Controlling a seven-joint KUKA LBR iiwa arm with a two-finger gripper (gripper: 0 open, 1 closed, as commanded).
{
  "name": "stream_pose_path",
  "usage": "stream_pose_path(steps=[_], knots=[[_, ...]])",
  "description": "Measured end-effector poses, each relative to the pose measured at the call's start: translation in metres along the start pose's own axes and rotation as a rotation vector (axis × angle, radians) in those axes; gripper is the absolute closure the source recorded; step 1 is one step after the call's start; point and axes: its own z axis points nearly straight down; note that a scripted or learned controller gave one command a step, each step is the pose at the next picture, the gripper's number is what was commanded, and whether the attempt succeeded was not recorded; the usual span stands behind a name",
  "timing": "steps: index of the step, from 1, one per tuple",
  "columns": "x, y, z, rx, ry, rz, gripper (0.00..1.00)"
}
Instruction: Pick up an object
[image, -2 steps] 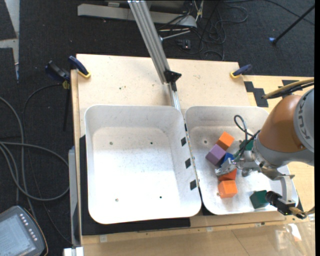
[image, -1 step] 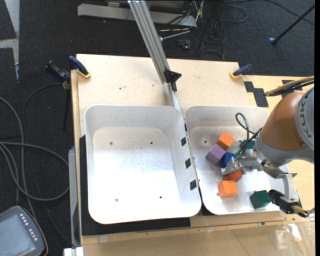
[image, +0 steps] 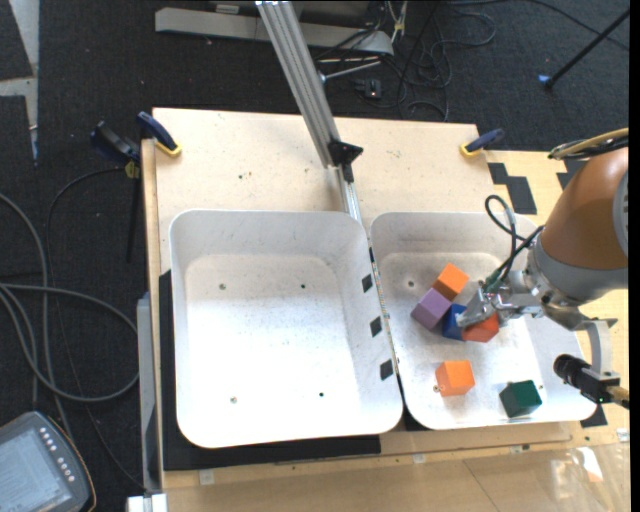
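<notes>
Right bin (image: 430, 235): green cube (image: 520, 397) nearest, then orange cube (image: 455, 377). Gripper (image: 480, 312) is down over the red block (image: 483, 329) and blue block (image: 455, 322); jaw state cannot tell. Purple cube (image: 432, 308) beside them, another orange block (image: 452, 279) behind.

We look down from one fixed camera above the bench (image: 300, 140), at a slant, far enough to take in both bins (image: 270, 240), bench far edge toward the top, near edge at the bottom, arm (image: 590, 225) entering from the right
</notes>
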Motion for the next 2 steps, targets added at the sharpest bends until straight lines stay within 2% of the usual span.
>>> stream_pose_path(steps=[1,2], knots=[[-0.003,-0.004,-0.061,0.001,0.000,0.001,1.00],[-0.003,-0.003,-0.082,0.003,0.000,0.000,1.00]])
